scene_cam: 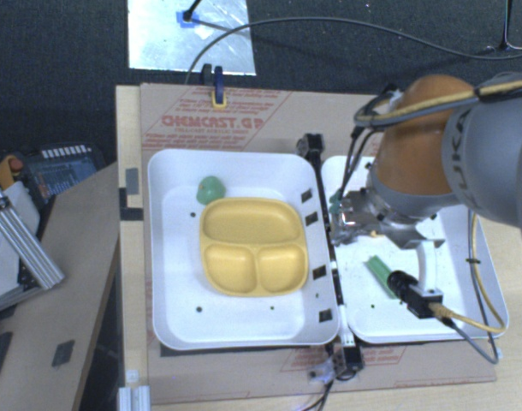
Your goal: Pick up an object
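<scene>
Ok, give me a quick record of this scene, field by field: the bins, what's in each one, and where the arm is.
left bin: holds a yellow divided tray and a small green round object touching the tray's far-left corner
right bin: holds a green stick-shaped object
arm: reaches in from the right, over the right bin
gripper: near the divider between the bins, finger state unclear
held object: none visible

Objects in the two bins
Yellow divided tray (251, 245) lies flat in left bin; green ball (210, 189) touching its far-left corner; green stick (379, 274) in right bin.
</scene>
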Controlling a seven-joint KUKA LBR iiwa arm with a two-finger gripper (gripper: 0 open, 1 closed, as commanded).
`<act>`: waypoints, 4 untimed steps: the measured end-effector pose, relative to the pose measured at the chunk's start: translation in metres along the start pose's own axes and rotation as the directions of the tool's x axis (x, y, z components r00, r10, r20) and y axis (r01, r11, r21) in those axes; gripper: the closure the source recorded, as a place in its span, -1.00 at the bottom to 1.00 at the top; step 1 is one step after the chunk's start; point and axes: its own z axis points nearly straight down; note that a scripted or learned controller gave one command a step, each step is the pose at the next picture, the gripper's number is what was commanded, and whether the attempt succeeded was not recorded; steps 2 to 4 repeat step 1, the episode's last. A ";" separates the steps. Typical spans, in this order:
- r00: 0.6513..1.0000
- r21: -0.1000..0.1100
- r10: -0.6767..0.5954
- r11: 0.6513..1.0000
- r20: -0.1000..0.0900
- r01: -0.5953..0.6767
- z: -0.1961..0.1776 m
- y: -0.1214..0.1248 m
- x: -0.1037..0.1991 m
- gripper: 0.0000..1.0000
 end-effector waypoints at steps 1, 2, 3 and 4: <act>1.000 0.001 0.001 1.000 0.001 -0.001 -0.001 -0.009 0.052 1.00; 1.000 0.001 0.001 1.000 0.001 -0.001 -0.001 -0.009 0.052 1.00; 1.000 0.001 0.001 1.000 0.001 -0.001 -0.001 -0.009 0.052 1.00; 1.000 0.001 0.001 1.000 0.001 -0.001 -0.001 -0.009 0.052 1.00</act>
